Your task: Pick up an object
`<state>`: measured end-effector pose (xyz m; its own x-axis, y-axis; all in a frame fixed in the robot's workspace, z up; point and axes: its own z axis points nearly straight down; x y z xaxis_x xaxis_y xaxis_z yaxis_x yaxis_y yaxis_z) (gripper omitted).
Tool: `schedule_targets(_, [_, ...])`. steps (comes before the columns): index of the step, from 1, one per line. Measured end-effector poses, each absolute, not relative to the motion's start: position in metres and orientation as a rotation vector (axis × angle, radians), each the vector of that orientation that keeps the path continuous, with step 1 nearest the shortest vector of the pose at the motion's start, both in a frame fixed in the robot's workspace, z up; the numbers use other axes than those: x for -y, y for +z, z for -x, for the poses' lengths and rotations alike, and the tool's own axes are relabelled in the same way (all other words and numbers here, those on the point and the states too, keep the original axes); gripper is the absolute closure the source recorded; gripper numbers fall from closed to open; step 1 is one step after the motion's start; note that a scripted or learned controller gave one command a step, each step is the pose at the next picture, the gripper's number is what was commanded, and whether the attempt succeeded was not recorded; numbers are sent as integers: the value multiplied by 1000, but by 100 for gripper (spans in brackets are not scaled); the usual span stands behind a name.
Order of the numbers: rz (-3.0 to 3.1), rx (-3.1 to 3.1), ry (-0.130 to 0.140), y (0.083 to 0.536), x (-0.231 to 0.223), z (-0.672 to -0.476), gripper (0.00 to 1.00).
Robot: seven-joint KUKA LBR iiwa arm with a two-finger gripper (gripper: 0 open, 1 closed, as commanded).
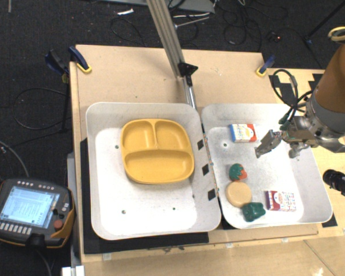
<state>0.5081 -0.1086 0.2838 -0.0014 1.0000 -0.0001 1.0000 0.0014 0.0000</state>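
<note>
Gripper [283,144] over right bin [310,171], fingers spread, nothing between them. Below it in same bin: small carton [242,133] near top, red-green strawberry [237,171], tan round piece [239,194], green toy [253,211], second carton [280,200] — all resting. Yellow divided plate [157,151] in left bin [103,171].

You get bright, even light from overhead. The two white bins [103,154] come close to washing out, with faint glare along their rims. Shadows are soft and short beneath the yellow tray [158,152]. The dark floor [29,68] swallows detail. Focus is slightly soft throughout, and the pincer [282,144] looks a little smeared.
</note>
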Motion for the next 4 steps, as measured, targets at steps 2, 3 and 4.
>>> schedule_targets(2, [-2225, -2225, -6, 223, 107, -515, 0])
schedule_targets(3, [-2224, -2224, -5, 179, 106, -517, 0])
schedule_targets(4, [-2225, -2224, -5, 135, 109, -518, 0])
